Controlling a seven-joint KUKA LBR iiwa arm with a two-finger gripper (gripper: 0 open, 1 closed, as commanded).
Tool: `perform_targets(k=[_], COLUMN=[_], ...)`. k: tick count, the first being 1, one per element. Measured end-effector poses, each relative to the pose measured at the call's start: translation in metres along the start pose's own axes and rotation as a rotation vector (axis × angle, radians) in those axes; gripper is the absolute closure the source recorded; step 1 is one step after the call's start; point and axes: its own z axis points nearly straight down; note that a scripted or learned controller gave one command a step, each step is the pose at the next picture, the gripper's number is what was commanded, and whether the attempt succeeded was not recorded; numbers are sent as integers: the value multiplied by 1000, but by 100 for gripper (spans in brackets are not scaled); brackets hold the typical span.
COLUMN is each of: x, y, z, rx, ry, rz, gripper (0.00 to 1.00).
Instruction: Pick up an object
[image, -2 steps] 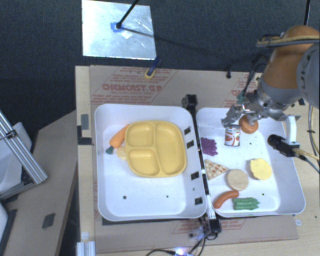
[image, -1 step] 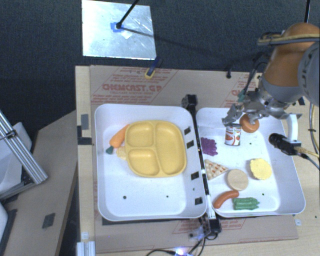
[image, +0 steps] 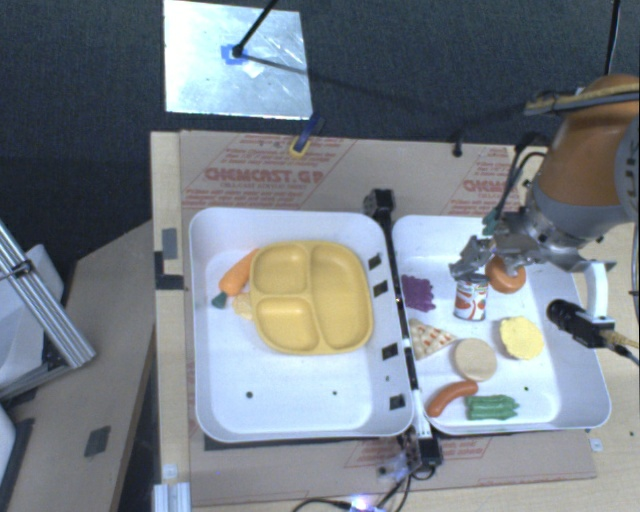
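In the left bin (image: 215, 330) a yellow divided plate (image: 305, 297) lay with a carrot (image: 237, 271) just beside it. In the right bin (image: 590, 395) the small can (image: 471, 298) stood upright, untouched as far as I could judge. The pincer (image: 477, 260) hovered just above it, holding nothing; whether it was apart or together I could not tell. The lift itself was not yet done.

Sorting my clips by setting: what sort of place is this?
Likely a robotics lab bench: a robot arm reaches over two white bins, one holding toy food such as a small can.
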Motion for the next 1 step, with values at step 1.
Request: perform_targets(k=[1], x=[10], y=[-56], z=[15], rx=[3], ry=[1], rz=[0], gripper=[100])
